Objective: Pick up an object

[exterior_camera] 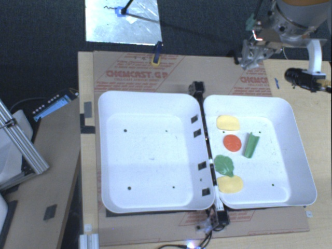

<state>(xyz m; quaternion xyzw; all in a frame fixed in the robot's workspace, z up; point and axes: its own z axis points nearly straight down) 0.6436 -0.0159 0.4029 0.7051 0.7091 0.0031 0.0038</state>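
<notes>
The right bin (290,134) holds several small things near its left side: a pale yellow piece (227,122), a round orange-red piece (232,142), a green stick (251,144), a dark green leafy piece (224,164) and a yellow piece (230,184) at the front. My gripper (251,58) hangs high above the bench, behind the right bin's far edge and well away from all of them. Nothing shows between its fingers.
The left bin (150,149) stands beside the right one, with black clips (199,134) along the shared wall. A shiny metal plate (122,13) lies behind the bench at top left. A metal frame (18,144) stands at the far left.
</notes>
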